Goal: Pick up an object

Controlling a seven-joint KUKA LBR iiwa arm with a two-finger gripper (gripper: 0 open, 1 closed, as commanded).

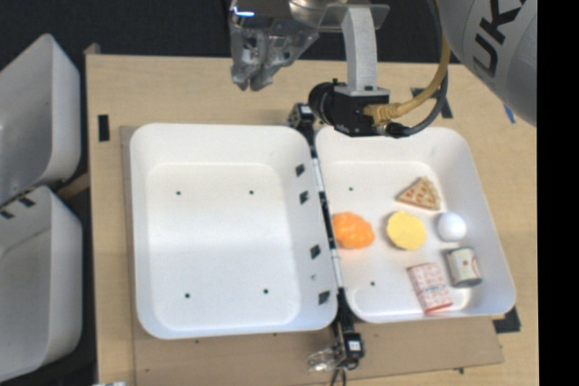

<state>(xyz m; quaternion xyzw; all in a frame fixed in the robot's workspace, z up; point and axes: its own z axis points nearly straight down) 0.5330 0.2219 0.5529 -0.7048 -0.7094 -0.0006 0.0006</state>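
The tool hangs high beyond the bins' far edge, gripping nothing I can see; how wide it's open, I can't tell. Every candidate lies in the right bin, clustered around the orange lump, awaiting choice.

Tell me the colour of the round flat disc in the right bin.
Yellow round flat disc, in the camera view.
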